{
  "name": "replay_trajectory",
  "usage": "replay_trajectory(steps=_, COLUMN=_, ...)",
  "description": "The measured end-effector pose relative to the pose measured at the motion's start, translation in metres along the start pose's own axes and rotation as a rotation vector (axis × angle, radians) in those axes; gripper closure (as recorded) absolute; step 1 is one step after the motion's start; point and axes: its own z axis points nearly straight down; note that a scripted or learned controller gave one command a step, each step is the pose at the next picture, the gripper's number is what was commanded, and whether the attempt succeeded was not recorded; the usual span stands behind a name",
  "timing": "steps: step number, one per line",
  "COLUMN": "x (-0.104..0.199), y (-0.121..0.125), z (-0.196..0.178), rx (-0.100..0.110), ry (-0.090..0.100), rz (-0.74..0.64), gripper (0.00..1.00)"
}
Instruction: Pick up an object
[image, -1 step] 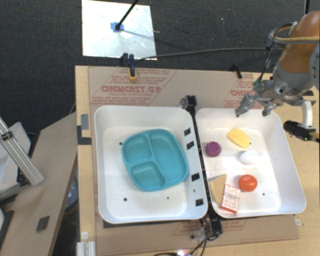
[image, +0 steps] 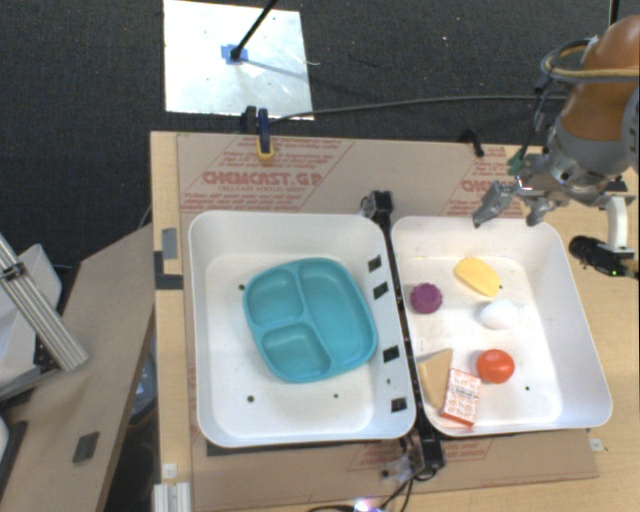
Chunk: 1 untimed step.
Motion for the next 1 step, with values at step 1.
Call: replay_trajectory(steps=1, x=-0.0050, y=-0.0090, z=0.0516, rx=0.004, ry=0.000, rz=0.002, gripper=0.00)
